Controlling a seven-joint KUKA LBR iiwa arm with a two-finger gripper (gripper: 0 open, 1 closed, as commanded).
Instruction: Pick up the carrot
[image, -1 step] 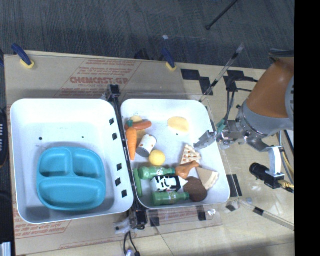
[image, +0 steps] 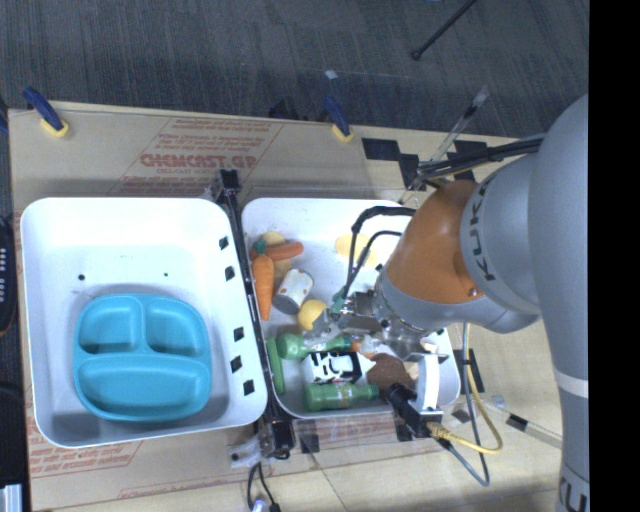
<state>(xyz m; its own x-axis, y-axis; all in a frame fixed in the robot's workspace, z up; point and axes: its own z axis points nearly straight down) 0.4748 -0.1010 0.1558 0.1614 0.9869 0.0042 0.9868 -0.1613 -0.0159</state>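
A long orange carrot (image: 262, 283) lies along the left wall of the right bin (image: 300, 212), pointing toward the front. A shorter orange vegetable with a green tip (image: 283, 250) lies just behind it. My gripper (image: 338, 362) is low in the front half of the right bin, among the green bottles and to the right of the carrot, apart from it. The arm's orange band (image: 432, 250) and grey wrist hide the right part of the bin.
Around the gripper lie a small can (image: 293, 291), a yellow lemon (image: 312, 314), a green bottle (image: 298, 347), another green bottle (image: 340, 396) and a brown item (image: 386, 372). A blue divided plate (image: 143, 357) sits in the left bin (image: 60, 225).
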